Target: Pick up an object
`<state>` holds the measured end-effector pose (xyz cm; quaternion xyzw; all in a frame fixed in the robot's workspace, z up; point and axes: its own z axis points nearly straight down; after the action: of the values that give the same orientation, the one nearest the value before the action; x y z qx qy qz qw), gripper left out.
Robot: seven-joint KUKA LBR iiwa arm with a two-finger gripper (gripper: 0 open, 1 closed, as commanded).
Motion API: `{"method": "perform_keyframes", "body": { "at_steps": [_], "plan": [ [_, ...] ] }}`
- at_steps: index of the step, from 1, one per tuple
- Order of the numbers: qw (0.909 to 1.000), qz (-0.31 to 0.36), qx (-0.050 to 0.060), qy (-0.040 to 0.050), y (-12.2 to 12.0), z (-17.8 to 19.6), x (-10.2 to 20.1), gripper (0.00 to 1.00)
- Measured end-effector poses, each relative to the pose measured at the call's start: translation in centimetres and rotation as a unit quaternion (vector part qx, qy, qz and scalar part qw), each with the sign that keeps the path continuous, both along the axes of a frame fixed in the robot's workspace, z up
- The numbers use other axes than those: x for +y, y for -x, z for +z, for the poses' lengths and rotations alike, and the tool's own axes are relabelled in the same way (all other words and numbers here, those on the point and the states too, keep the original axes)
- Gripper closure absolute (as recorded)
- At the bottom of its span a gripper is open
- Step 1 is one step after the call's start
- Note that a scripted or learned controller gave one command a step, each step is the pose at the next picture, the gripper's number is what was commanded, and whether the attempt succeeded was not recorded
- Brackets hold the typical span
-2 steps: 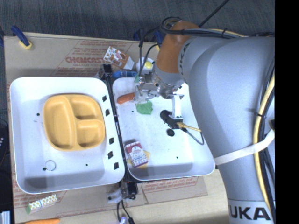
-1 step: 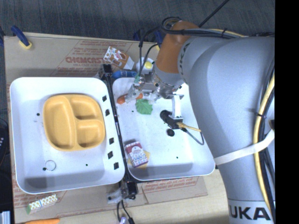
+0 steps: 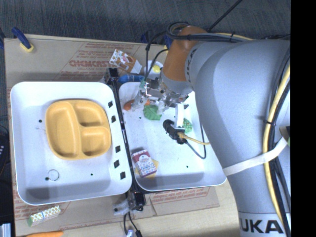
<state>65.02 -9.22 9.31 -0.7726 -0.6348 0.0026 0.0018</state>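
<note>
from my screen the gripper [image 3: 152,97] is over the upper part of the right bin [image 3: 197,179], just beside a crumpled green thing [image 3: 152,113] that lies on the bin floor, and i can't tell from here whether it is set wide or narrow, or whether it touches the green thing. just left of the green thing lies a small orange piece [image 3: 128,104], to its right a green and white wrapper [image 3: 187,125], and well below it in my view, in the same bin, a red and white packet [image 3: 144,163]. further left of the green thing, past the wall between the bins, a yellow divided tray [image 3: 79,128] sits in the left bin [image 3: 29,181].
</note>
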Motion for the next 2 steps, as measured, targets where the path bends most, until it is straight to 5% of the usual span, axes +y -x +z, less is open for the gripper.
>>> {"method": "perform_keyframes", "body": {
  "at_steps": [1, 2],
  "plan": [
    [1.0, 0.002, 0.001, -0.001, -0.01, 0.98, 0.08, 1.0],
    [1.0, 0.003, 0.001, -0.001, -0.01, 0.97, 0.09, 0.0]
  ]
}}
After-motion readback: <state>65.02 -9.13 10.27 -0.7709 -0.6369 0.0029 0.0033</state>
